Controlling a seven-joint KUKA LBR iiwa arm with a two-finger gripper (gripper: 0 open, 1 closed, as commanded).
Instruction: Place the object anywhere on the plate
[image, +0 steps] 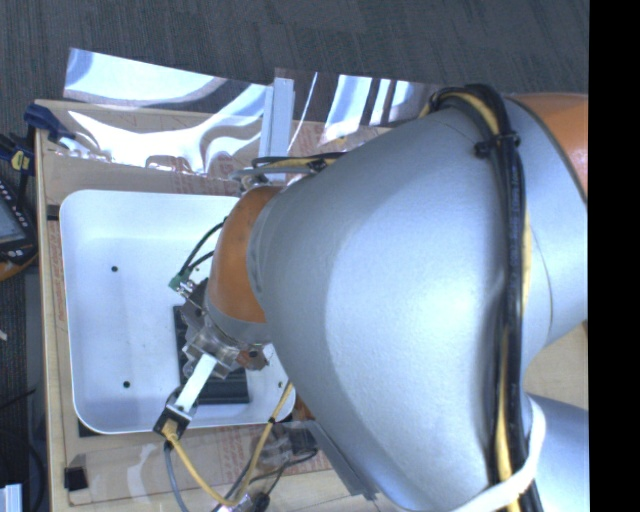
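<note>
We see the gripper (215, 350) low over the white bin (105, 300), close to that bin's near edge and toward its right-hand corner. The wrist slants down to it from the right. Whether the gripper is open or closed we cannot tell, because the wrist and its orange band (232, 275) cover it from above.

Directly under the gripper, and reaching a little toward the bin's near edge, lies a dark flat shape (225, 388). It is matte, with straight edges, and looks roughly rectangular. It may be the task's object, though with so much of it covered we cannot be sure. Its long axis seems to run from the bin's far side to its near side, roughly in line with the wrist's slant.

In our judgement the coming move depends on that relation. The thing is below the gripper rather than to one side, so a straight descent or lift would meet it.

The bin is smooth, glossy plastic with rounded corners and a shallow wall. The arm (400, 300) is a broad, satin-grey casing, and it hides the bench's whole right side.
</note>
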